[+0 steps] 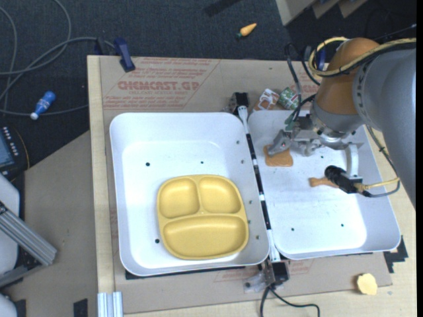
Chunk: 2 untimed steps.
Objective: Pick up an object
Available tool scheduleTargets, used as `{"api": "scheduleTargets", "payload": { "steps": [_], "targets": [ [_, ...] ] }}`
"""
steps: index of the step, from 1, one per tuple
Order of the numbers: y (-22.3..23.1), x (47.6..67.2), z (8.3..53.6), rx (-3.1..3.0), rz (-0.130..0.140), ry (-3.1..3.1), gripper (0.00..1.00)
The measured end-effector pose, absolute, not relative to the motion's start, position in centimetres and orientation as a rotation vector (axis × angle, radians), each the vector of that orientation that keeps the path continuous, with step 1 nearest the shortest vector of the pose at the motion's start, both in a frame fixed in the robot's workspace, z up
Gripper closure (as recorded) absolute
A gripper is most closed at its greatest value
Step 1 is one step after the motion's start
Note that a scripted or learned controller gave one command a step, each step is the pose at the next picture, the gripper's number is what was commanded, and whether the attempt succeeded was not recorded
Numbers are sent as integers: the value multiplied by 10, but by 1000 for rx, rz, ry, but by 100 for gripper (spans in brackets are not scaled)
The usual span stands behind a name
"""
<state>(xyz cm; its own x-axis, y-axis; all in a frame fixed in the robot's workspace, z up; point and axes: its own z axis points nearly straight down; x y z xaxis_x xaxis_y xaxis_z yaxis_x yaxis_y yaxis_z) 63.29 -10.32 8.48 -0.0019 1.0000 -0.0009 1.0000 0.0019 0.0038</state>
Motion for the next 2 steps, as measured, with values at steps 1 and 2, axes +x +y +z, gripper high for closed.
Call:
{"api": "scheduleTargets", "payload": {
  "steps": [1, 2],
  "targets": [
    [-95, 631, 85, 2221, 0, 2224, 0],
    [-97, 648, 85, 2218, 3, 2221, 0]
  ]
}}
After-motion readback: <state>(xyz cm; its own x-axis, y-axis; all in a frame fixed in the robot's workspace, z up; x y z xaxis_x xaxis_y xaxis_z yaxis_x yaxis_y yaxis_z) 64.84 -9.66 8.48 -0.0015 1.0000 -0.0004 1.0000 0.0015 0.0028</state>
